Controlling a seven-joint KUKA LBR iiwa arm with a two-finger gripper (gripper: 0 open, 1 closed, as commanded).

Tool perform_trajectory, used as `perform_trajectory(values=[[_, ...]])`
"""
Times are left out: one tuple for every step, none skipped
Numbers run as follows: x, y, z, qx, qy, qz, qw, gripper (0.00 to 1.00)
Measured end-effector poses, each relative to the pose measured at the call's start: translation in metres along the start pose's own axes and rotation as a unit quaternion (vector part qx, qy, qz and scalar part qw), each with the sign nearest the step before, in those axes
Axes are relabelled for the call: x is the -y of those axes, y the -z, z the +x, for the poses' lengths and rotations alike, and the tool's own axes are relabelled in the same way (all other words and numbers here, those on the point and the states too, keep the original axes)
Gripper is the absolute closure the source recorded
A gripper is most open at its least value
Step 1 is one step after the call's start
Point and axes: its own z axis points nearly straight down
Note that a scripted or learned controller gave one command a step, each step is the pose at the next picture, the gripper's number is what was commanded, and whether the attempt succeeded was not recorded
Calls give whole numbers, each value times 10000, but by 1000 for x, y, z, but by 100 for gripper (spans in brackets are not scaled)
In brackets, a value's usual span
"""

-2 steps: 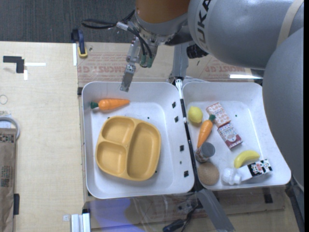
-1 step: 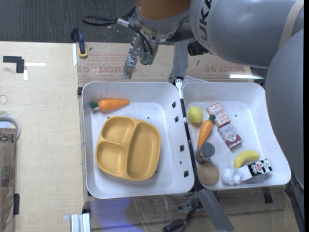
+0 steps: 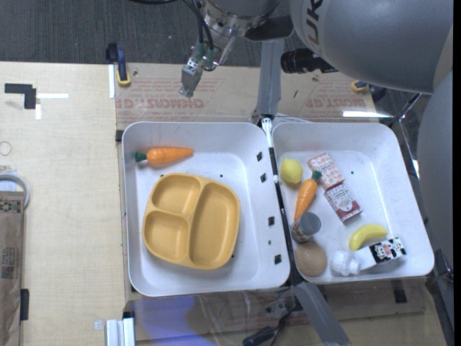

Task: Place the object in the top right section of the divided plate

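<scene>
A yellow divided plate [image 3: 191, 221] lies in the left bin [image 3: 247, 169], with one long section on its right and two smaller ones on its left, all bare. An orange toy carrot [image 3: 166, 155] with a green top lies just above the plate near the bin's far wall. My gripper [image 3: 191, 76] hangs high above the cardboard behind the left bin, well clear of both carrot and plate, and nothing is visibly in it.
The right bin [image 3: 383, 166] holds a lemon [image 3: 290, 171], a second carrot [image 3: 305, 197], two snack packets [image 3: 332, 184], a banana [image 3: 367, 236], a cow-print carton [image 3: 387, 251], a grey can [image 3: 308, 225] and a brown disc [image 3: 311, 259]. The arm's bulk looms over the upper right.
</scene>
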Motion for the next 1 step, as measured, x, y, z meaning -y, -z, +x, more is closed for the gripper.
perform_trajectory(values=[[0, 0, 0, 0, -1, 1, 10000, 0]])
